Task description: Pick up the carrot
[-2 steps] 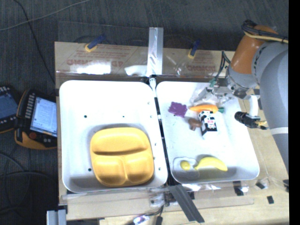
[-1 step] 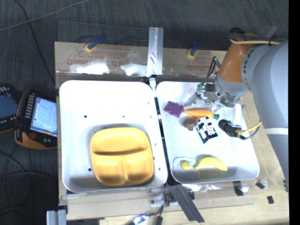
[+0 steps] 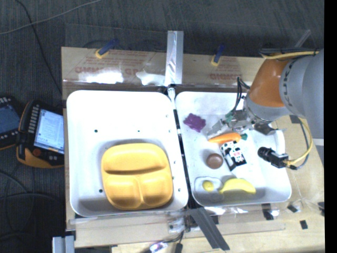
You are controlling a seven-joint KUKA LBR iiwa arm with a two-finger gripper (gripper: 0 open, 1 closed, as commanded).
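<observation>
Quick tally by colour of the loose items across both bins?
Yellow: 3 - divided tray, banana, small round piece
Orange: 1 - carrot
Purple: 1 - purple piece
Brown: 1 - brown ball
Black-and-white: 1 - patterned block
Total: 7

Dark carpeted floor around a pale wooden bench

A light plywood bench top (image 3: 131, 67) stands on dark grey ribbed carpet (image 3: 31, 215), which spreads above, left of and below the bench. Thin black cables (image 3: 39, 22) trail across the carpet beyond the bench's far left corner. Just left of the bench lies an orange-and-black handheld control pendant with a lit screen (image 3: 45, 133). Two blue-and-yellow clamps (image 3: 107, 48) grip the bench's far edge, either side of an upright silver metal strip (image 3: 174, 57).
</observation>
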